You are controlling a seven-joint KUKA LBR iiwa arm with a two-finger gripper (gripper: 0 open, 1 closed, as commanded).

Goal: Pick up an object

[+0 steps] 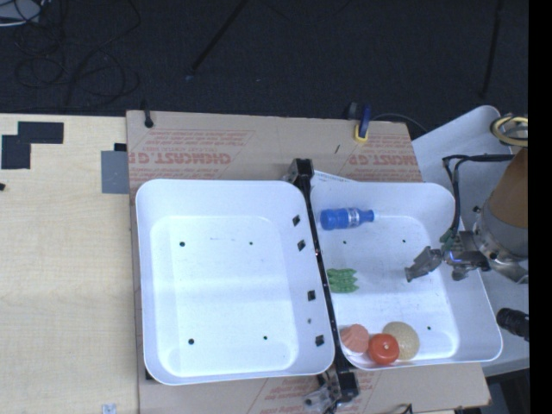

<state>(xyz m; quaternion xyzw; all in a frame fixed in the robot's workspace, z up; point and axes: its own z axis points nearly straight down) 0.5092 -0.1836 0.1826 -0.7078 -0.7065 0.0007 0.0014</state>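
1. Nearest the camera, a red round object (383, 348) lies at the right bin's (435, 198) near edge, touching a pink piece (354, 337) and a tan ball (404, 338).
2. Gripper (420, 267) hangs over the right bin near its right wall; whether the jaws are released or clenched cannot be told, and nothing is seen between them.
3. Green item (341, 280) lies toward the left wall, level with the gripper.
4. Blue bottle (347, 218) lies by the far edge, long axis running left to right.
5. Judgement: the green item looks the likeliest target, with a straight leftward path.
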